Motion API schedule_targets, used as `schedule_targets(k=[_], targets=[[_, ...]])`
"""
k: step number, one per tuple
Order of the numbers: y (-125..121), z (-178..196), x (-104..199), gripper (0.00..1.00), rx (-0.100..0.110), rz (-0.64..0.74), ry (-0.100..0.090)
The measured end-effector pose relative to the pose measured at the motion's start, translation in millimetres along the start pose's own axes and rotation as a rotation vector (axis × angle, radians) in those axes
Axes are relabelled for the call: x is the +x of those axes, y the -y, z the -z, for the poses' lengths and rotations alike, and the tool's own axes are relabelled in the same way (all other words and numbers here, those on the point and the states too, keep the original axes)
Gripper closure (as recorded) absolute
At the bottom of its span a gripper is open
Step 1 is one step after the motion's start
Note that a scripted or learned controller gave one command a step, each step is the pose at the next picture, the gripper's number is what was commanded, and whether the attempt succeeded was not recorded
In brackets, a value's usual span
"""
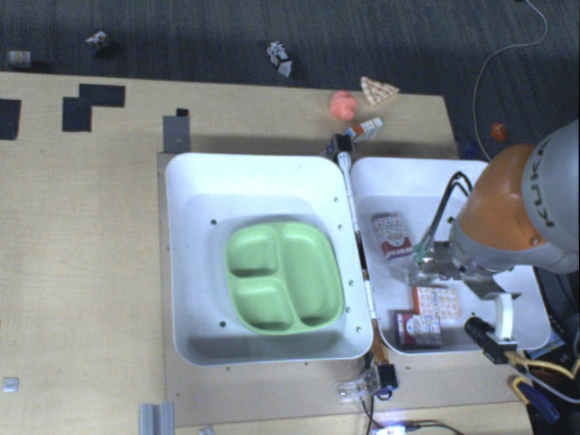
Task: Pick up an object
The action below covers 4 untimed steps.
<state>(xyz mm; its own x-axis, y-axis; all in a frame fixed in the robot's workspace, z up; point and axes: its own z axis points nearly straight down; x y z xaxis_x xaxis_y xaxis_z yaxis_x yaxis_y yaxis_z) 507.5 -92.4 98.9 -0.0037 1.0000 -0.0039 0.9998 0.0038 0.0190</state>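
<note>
hovering gripper (433,263) over right bin (399,181)

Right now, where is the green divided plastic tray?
In the camera view, the green divided plastic tray lies in the middle of the left white bin, across the divider from the arm's side.

Pale wooden bench (82,270) before dark carpeted floor (217,16) strewn with litter.

Two white bins: the left bin (181,243) and the right bin (399,175). One green divided tray (283,275) with three compartments. Three small printed packets: one (391,236), another (437,303), a darker third (417,329). One pink ball (343,106) on the counter (82,270).
</note>
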Motion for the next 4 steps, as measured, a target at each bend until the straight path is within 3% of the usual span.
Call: schedule_targets(k=[1, 2, 3, 4], targets=[[0.1, -0.1, 0.0, 0.00, 0.000, 0.000, 0.000], [-1.6, 10.4, 0.7, 1.00, -0.003, 0.002, 0.000], [-1.5, 10.3, 0.7, 0.00, -0.003, 0.002, -0.001], [17.2, -11.0, 2.1, 0.00, 0.006, -0.002, -0.002]])
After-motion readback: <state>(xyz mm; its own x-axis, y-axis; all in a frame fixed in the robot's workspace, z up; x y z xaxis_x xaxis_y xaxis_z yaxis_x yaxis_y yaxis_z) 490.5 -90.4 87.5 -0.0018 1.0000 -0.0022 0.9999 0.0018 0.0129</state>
